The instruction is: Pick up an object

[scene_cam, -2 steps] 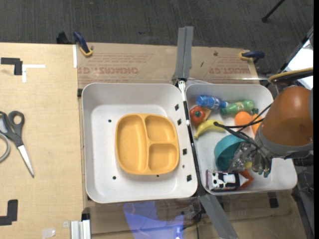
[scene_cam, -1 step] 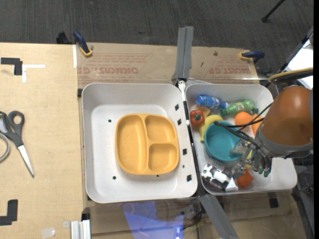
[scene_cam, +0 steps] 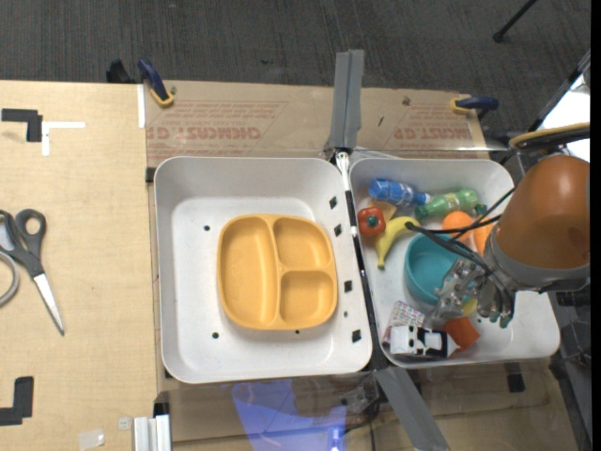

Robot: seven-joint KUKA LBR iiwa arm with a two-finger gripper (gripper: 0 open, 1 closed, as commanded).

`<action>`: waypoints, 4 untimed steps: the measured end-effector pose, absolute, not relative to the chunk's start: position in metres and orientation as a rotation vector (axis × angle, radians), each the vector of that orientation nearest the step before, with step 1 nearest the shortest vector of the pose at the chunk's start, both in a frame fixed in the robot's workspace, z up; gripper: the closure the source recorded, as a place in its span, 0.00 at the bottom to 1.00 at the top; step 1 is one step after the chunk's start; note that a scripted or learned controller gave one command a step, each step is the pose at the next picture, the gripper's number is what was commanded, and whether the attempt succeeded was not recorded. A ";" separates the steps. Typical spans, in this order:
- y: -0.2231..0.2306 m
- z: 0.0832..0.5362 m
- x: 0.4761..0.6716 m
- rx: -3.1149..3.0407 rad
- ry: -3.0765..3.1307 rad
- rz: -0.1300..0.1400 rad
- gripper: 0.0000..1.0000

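Scissors [scene_cam: 33, 261]: grey-handled, lying on the desk [scene_cam: 84, 346] at the far left, well apart from both bins.
Left bin [scene_cam: 178, 252]: white and shallow; holds a yellow divided plate [scene_cam: 278, 272] near its middle, lying flat.
Right bin [scene_cam: 540, 332]: white, crowded with small things.
Back row of right bin: a blue bottle [scene_cam: 392, 193] beside a green bottle [scene_cam: 449, 202]; a red tomato-like toy [scene_cam: 371, 222] just left of a yellow banana [scene_cam: 392, 235].
Middle of right bin: a teal bowl [scene_cam: 424, 269], with an orange ball [scene_cam: 457, 221] behind it.
Front of right bin: a black-and-white toy car [scene_cam: 418, 342] and a small orange block [scene_cam: 462, 332] just beside it.
Gripper [scene_cam: 474, 294]: low over the right bin, at the teal bowl's right rim and above the orange block; whether it is open or closed cannot be told, and nothing shows held in it.
Arm [scene_cam: 549, 219]: orange band over the bin's right side.
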State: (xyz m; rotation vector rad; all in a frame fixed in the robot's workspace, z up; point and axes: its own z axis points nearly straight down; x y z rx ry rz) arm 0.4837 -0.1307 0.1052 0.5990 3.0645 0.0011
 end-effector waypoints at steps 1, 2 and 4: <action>-0.095 0.098 0.485 0.892 2.990 0.000 1.00; -0.084 0.251 0.602 1.315 2.852 -0.003 1.00; -0.106 0.146 0.477 1.407 2.811 -0.002 1.00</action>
